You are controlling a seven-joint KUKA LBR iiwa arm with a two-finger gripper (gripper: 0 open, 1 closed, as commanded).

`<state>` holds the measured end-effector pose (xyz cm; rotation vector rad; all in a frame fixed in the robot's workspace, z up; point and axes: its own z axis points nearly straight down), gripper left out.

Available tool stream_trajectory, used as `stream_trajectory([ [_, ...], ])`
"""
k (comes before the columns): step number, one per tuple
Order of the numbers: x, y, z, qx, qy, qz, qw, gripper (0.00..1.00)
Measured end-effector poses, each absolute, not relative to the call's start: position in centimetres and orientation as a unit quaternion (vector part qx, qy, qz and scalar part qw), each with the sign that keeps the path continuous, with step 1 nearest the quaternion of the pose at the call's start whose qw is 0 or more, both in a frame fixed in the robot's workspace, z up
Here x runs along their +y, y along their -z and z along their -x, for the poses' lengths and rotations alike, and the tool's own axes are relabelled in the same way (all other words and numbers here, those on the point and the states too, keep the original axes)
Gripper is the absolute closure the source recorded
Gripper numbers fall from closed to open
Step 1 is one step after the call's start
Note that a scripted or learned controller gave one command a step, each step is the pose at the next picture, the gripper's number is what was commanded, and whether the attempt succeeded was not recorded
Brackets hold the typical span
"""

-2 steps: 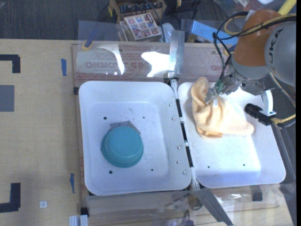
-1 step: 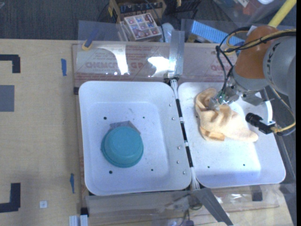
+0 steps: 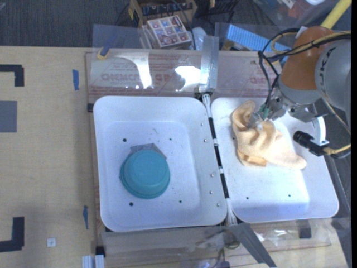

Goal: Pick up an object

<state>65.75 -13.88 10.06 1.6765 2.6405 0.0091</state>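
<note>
A crumpled pale-yellow cloth [image 3: 262,143] lies in the upper part of the right bin [image 3: 290,197]. My gripper [image 3: 260,118] reaches down from the right onto the cloth's upper edge, its tip pressed among the folds. A teal bowl [image 3: 145,173] sits upside down in the left bin [image 3: 111,116], on a small grey patch, far from the gripper.
A metal divider [image 3: 215,149] runs between the two bins. A clear panel [image 3: 167,74] stands behind them. Black cables and the arm's orange-banded wrist [image 3: 304,60] hang over the right bin's upper right corner. A black fitting [image 3: 304,139] sits beside the cloth.
</note>
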Motion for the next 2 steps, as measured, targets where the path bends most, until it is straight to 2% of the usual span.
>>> stream_trajectory([
  [1,-7.1,-18.6,-66.8,0.801,-0.0014,-0.599,0.003,1.0],
  [2,-5.0,-19.3,-66.5,0.864,-0.0006,-0.503,0.001,1.0],
])
